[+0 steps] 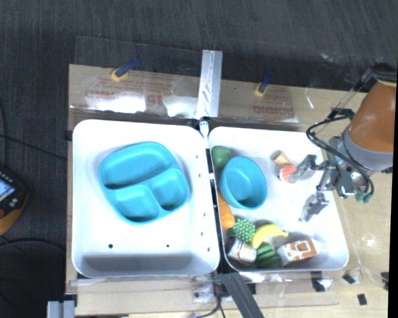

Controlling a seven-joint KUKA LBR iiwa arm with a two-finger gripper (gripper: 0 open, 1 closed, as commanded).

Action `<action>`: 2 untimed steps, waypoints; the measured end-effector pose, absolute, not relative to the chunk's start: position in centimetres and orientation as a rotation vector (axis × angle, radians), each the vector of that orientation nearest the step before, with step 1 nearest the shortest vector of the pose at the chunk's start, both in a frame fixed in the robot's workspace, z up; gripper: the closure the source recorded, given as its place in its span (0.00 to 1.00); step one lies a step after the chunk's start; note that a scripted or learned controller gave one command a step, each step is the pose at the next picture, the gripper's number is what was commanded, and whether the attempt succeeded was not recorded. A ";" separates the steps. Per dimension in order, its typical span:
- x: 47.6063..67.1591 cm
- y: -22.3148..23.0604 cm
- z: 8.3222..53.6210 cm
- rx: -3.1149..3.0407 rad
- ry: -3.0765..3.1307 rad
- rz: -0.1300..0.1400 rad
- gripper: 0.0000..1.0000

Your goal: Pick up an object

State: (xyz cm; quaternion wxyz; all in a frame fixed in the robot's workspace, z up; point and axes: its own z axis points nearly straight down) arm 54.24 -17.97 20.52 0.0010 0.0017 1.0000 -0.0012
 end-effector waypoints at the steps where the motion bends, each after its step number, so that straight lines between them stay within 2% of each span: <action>1: 59.7 -17.1 13.6 -0.097 3.138 -0.004 0.00; 2: 64.2 -21.9 12.3 -0.195 3.132 -0.005 0.00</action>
